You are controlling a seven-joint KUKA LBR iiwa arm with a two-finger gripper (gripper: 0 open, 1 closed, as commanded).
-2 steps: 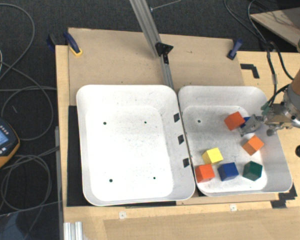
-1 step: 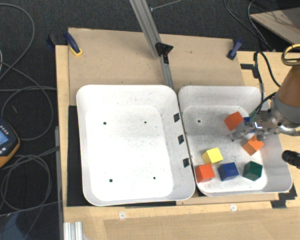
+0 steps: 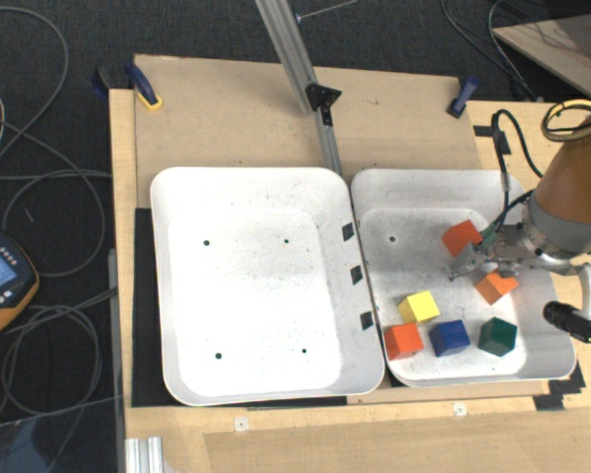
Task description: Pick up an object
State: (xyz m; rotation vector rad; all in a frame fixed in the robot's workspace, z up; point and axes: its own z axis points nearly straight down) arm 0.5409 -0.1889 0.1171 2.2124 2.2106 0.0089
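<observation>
**Arm low over the right bin, six blocks beneath it**

Nearest the camera, along the front edge of the right bin (image 3: 532, 371), three blocks lie in a row: an orange-red block (image 3: 404, 339) at the left, a blue block (image 3: 450, 337) just beside it, and a dark green block (image 3: 497, 336) a little apart to the right. A yellow block (image 3: 420, 306) sits just behind the first two, touching or nearly touching the orange-red one.

Further back, a small orange block (image 3: 495, 286) lies right under the pincer (image 3: 485, 257), and a larger orange-red cube (image 3: 461, 236) sits just to its left, close to the tip. The fingers are too dark and small to read, so I cannot tell how far apart they are, nor whether anything sits between them.

The left bin (image 3: 251, 284) lies beside it on the bench (image 3: 227, 116). Two blue clamps (image 3: 144, 87) hold the far corners.
</observation>
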